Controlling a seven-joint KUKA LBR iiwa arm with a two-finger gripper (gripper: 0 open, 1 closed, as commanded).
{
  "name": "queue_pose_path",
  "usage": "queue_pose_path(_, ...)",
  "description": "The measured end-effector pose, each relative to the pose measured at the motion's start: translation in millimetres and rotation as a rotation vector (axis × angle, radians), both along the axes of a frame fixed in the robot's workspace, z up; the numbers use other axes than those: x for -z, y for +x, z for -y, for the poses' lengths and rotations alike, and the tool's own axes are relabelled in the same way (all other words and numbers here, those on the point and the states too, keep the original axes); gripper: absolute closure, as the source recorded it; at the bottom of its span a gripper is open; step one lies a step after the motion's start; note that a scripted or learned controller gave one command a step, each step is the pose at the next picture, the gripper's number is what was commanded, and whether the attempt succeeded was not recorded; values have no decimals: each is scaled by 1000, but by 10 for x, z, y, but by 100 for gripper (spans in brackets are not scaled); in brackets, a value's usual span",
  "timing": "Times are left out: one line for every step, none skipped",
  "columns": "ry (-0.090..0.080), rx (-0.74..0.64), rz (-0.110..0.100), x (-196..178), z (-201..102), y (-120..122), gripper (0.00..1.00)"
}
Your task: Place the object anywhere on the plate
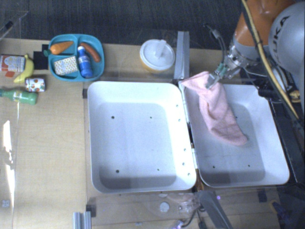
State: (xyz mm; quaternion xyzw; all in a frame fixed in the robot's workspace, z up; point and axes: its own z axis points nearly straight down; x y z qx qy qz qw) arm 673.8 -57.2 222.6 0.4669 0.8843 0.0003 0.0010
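A pink cloth (220, 113) lies in the right bin (267, 142), draped from the bin's back left corner down toward its middle. My gripper (212, 81) is at the cloth's upper end, its thin fingers shut on a pinch of the fabric, which rises to meet them. The plate (97, 46) is a blue divided dish on the bench at the back left, beyond the left bin. It holds toy food: an orange carrot, a sausage, a blue bottle and a cracker.
The left bin (138, 137) sits between the cloth and the plate. A white lidded container (157, 55) stands behind the bins. A banana (25, 69), a small can (35, 84) and a green bottle (19, 96) lie at the far left.
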Motion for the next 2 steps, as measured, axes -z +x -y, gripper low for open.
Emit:
queue_pose_path(1, -402, -2, 119, -499, -164, 100)
queue_pose_path(0, -803, 0, 7, -1006, -383, 100)
